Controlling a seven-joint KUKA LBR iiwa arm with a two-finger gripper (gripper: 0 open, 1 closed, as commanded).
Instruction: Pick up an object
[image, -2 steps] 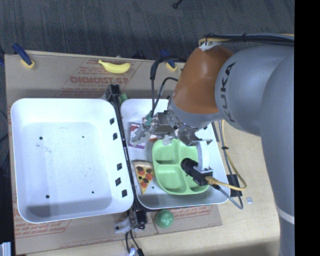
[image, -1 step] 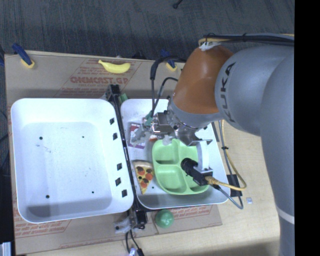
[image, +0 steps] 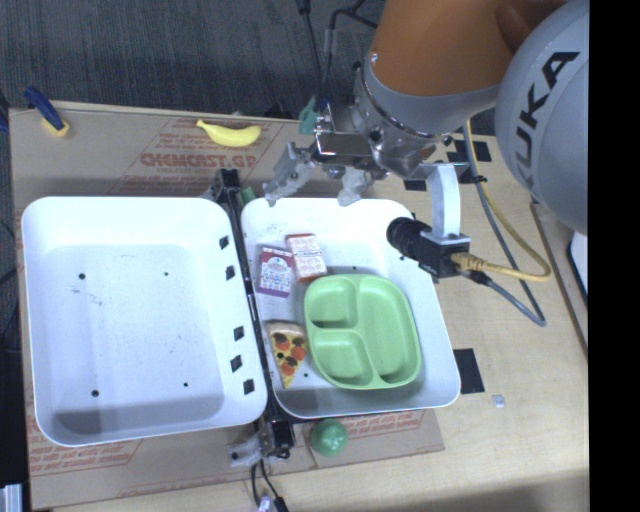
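End effector (image: 312, 186) is hovering, fingers apart and gripping nothing, over your right bin's (image: 440, 350) far edge, clear of the green tray (image: 362, 332).

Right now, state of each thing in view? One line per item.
gripper: open, fingers spread above the right bin's far rim, holding nothing
green divided plate: flat, upright, in right bin
two small red boxes: lying flat in right bin, beside the plate
pizza slice: flat, at right bin's left wall
left bin: sits beside right bin
banana: on bench, outside bins
green ball: on bench, outside bins
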